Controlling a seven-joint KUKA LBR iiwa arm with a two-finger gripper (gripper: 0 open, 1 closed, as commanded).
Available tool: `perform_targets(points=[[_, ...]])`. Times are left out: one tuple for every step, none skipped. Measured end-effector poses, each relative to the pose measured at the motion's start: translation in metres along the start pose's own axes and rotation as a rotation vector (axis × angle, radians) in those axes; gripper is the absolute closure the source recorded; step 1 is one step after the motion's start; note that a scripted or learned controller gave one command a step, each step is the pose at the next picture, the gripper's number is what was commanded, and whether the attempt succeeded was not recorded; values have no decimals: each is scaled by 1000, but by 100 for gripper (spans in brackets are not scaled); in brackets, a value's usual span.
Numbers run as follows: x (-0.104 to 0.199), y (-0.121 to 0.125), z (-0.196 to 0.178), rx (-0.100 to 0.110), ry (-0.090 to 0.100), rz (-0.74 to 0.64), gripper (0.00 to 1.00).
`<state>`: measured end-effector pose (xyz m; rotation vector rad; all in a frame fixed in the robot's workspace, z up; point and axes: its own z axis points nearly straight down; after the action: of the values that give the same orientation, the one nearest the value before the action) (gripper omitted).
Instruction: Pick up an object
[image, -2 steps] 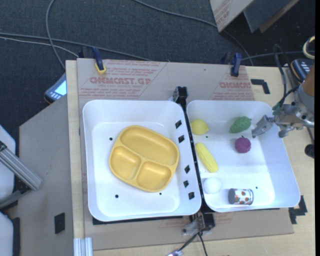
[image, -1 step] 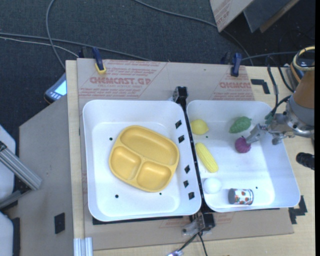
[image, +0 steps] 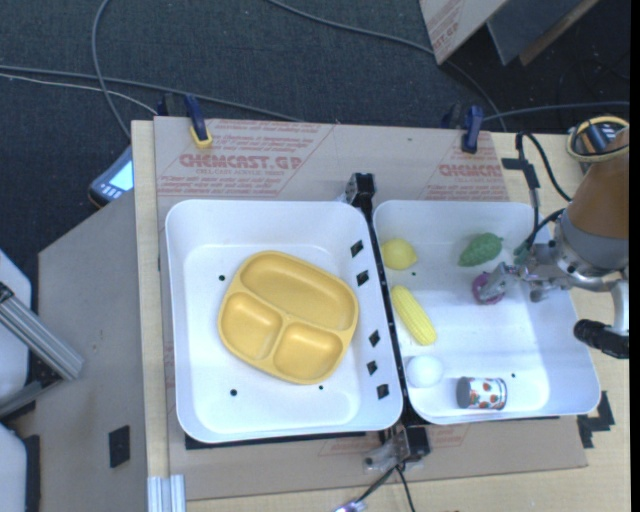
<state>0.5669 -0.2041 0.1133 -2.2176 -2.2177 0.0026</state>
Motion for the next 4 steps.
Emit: perform_targets(points=[[1, 0, 30, 0, 0, 0, 0], [0, 1, 17, -5, -1, 0, 100], [5, -6, -42, -11, -5, -1, 100], [1, -6, -106, -12, -5, -1, 100]])
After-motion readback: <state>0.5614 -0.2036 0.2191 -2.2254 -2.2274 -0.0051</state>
